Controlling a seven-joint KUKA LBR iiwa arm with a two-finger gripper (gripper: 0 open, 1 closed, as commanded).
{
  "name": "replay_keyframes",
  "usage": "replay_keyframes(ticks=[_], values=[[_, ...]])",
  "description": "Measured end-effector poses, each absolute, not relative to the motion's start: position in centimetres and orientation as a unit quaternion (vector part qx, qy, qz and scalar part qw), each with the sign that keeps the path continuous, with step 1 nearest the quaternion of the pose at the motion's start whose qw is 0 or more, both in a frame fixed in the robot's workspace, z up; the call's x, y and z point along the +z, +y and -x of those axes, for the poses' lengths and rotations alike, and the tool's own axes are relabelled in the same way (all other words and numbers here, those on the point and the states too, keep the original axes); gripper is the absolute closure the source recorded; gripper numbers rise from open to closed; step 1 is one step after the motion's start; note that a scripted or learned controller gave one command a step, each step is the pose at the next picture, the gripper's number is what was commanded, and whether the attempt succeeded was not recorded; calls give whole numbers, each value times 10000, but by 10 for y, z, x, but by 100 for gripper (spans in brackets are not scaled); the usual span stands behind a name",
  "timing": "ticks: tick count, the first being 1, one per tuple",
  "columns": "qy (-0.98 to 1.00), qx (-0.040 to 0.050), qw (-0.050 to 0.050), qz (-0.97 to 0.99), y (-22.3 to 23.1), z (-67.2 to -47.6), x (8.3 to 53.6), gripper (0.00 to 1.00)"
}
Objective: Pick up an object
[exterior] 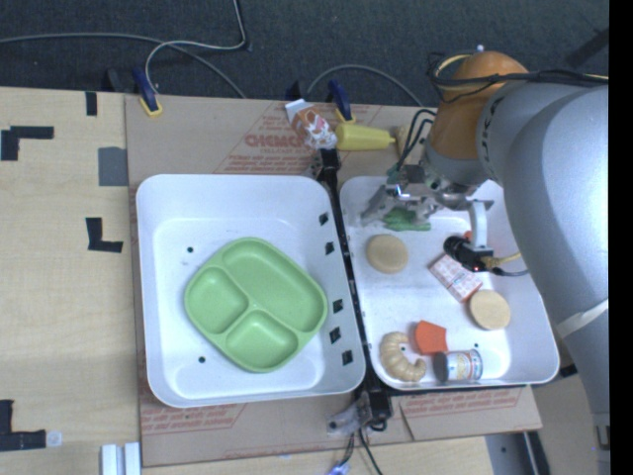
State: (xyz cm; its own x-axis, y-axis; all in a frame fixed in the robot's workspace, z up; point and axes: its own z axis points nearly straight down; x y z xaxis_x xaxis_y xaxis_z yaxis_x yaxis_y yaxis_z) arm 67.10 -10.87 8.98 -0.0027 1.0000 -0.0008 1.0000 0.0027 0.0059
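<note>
- Robotics lab or test bench, not a home kitchen.
- Grey industrial arm (pixel 554 166) with orange band reaches over two shallow white bins (pixel 158 265) clipped side by side.
- Bins sit on flattened printed cardboard (pixel 267 142) over a pale wood bench (pixel 49 295) marked with black tape pieces.
- Loose cables (pixel 198 52) trail over dark carpet (pixel 346 18) behind.
- Toy food fills the right bin.

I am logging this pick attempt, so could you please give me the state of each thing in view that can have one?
green tray: upright, lying flat in the left bin.
round cookie: loose in the right bin.
second cookie: loose, untouched.
croissant: resting by the front wall.
small jar: on its side.
orange block: resting, untouched.
gripper: low over the right bin's far end.
</note>
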Motion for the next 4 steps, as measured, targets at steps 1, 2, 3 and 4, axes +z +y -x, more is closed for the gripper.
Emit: replay_keyframes(ticks=[1,2,3,4], values=[[7077,12,35,-7065,-107,-671,90,0],[7083,21,17,-7059,-122,-671,90,0],[7074,-2,1,-7068,-103,-620,85,0],[7076,2,7,-7066,-95,-632,85,0]])
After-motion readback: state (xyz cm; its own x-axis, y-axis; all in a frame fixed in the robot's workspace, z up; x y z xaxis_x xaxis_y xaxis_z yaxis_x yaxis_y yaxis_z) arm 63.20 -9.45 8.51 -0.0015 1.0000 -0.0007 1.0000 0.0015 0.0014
